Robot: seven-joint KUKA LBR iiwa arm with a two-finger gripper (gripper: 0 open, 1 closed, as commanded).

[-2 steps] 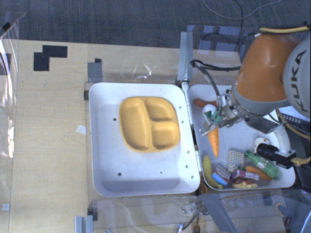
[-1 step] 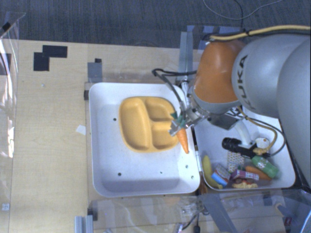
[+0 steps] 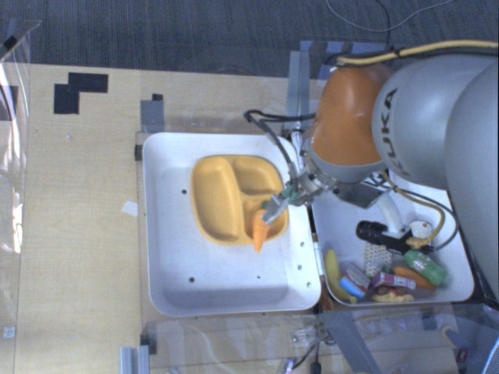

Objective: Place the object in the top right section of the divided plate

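End effector (image 3: 274, 209) low over divided plate (image 3: 222, 197)

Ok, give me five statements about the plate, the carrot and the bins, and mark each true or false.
1. The yellow divided plate sits in the left bin. True.
2. The orange carrot lies in the plate's top right section. False: it lies at the plate's lower right, its tip poking over the rim.
3. The gripper is over the plate's right side, just above the carrot. True.
4. The plate is blue. False: it is yellow.
5. The right bin holds several small items, a banana among them. True.
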